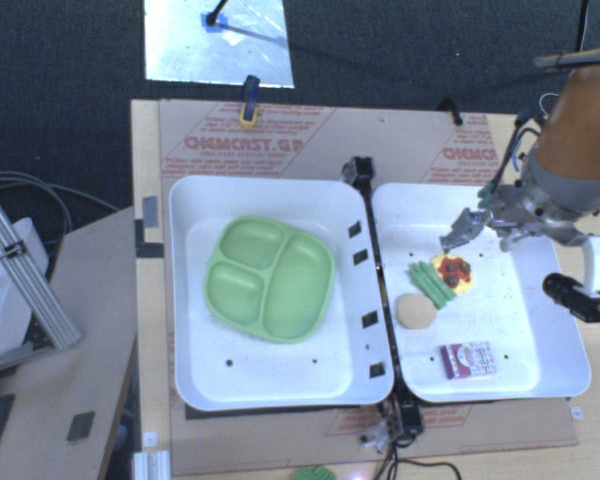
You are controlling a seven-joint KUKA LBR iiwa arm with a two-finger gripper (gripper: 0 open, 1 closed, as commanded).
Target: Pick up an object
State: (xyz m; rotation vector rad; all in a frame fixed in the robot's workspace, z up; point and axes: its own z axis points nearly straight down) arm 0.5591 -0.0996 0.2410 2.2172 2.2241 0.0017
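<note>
R bin (540, 368) centre crowded w/ toy food (442, 278), far corner free, L bin mostly green tray (270, 278)

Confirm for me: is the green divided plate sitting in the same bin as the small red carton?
No: the green divided plate lies in the left bin, while the small red carton lies in the right bin.

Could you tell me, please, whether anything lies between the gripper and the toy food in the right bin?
Nothing visible does. The gripper hangs above bare floor of the right bin, up-left of the yellow and red toy, with the green beans and tan disc beyond.
</note>
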